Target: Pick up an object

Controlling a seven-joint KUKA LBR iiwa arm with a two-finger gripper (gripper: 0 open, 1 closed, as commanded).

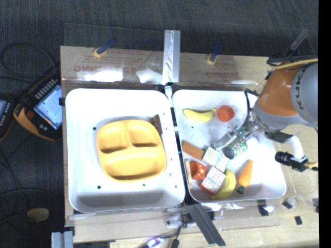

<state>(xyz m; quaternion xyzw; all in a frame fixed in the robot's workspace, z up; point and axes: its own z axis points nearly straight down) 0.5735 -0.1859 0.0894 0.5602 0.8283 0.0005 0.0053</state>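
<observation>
Left bin (77, 154): yellow tray (132, 149) parked clear of picking. Right bin (274, 180): clutter for grasping — banana (199, 115), carrot (245, 172), cartons (214, 159). Tool (231, 138) lowered beside the cartons; finger spread impossible to tell.
</observation>
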